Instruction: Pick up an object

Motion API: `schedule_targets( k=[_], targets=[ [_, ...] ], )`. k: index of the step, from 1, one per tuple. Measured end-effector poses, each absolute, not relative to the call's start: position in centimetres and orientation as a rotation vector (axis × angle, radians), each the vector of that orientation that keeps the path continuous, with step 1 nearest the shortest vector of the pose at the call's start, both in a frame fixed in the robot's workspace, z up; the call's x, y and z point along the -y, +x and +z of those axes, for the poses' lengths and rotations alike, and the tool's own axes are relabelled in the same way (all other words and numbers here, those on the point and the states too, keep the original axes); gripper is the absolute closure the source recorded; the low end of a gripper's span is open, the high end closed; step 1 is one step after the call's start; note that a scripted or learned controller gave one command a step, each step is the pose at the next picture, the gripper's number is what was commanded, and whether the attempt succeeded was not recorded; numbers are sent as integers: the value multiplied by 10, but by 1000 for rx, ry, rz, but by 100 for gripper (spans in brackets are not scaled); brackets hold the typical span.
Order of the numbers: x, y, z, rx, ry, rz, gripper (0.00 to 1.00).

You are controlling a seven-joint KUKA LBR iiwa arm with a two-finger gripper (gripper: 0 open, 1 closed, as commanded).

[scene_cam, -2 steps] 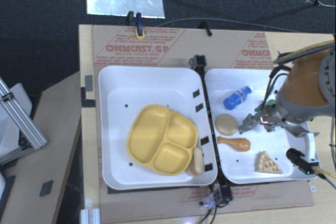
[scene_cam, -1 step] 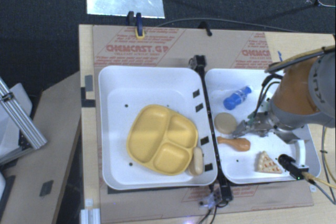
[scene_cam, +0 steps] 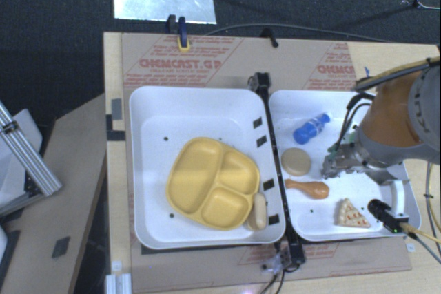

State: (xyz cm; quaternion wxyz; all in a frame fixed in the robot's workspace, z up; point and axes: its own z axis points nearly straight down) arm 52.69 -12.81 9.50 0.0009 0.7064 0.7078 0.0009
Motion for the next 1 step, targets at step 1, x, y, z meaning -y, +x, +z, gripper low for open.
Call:
schedule_targets(
  k=[1],
  targets=[
    [130,537,143,-2222,2213,5,100]
  ],
)
